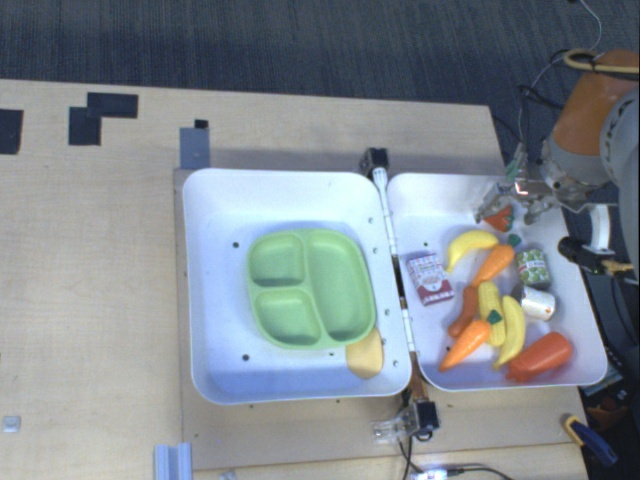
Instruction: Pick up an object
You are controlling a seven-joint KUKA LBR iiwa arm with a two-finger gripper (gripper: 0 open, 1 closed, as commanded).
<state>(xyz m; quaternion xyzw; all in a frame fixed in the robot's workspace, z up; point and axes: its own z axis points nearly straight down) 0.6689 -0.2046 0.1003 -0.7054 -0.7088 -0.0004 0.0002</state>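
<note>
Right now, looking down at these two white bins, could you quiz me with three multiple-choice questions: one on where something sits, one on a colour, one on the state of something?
1. Where does the divided plate lie?
A. Left bin
B. Right bin
C. On the bench outside the bins

2. What colour is that plate?
A. Red
B. Green
C. Blue

3. How does the gripper stand relative to the right bin?
A. Parked above the left bin
B. Down near the bin's front edge
C. At the bin's far right corner, near a small red item

Answers: 1 A, it rests inside the left bin. 2 B, it is light green. 3 C, the arm's end sits at that corner.
</note>
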